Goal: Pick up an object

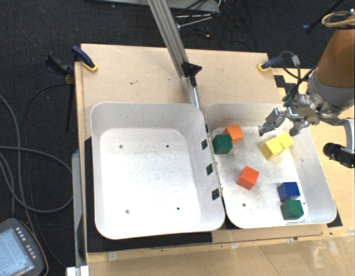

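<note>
We're hovering the gripper with its fingers apart and nothing between them just above the yellow block in the right bin (grasp and lift not yet done).

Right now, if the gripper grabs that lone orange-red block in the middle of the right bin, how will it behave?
The orange-red block looks rigid and flat-faced, so it probably won't roll or flop. It seems small and likely light. It lies turned at an angle, so the gripper could twist it while closing.
</note>
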Available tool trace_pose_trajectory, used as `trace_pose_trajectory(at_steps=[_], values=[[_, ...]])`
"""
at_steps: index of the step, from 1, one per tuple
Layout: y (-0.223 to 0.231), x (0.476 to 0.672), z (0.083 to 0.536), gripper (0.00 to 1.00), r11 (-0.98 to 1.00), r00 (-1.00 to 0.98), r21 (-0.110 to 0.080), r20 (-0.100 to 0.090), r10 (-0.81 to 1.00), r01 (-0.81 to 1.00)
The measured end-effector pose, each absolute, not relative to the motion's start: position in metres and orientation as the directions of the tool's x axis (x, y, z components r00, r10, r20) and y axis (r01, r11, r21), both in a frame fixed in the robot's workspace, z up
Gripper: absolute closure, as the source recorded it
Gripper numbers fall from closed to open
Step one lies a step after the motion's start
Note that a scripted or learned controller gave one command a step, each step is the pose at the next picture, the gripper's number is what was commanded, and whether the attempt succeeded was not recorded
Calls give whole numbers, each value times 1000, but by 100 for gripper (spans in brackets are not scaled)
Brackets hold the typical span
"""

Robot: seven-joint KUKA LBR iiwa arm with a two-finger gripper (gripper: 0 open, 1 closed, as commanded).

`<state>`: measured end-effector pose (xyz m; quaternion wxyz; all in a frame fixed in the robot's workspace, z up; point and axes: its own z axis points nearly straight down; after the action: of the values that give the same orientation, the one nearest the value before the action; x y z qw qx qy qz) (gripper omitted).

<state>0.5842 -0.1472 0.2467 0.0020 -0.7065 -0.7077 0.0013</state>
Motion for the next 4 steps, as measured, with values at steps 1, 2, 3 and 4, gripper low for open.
trace_pose_trajectory(at_steps=[1,2,3,4], values=[[-147,585,249,0,1,-1,0,0,1000,1000],[-146,575,199,0,-1,1,-6,1,1000,1000],[-145,577,136,0,-1,1,-6,1,1000,1000],[-146,580,122,0,0,0,7,-2,1000,1000]])
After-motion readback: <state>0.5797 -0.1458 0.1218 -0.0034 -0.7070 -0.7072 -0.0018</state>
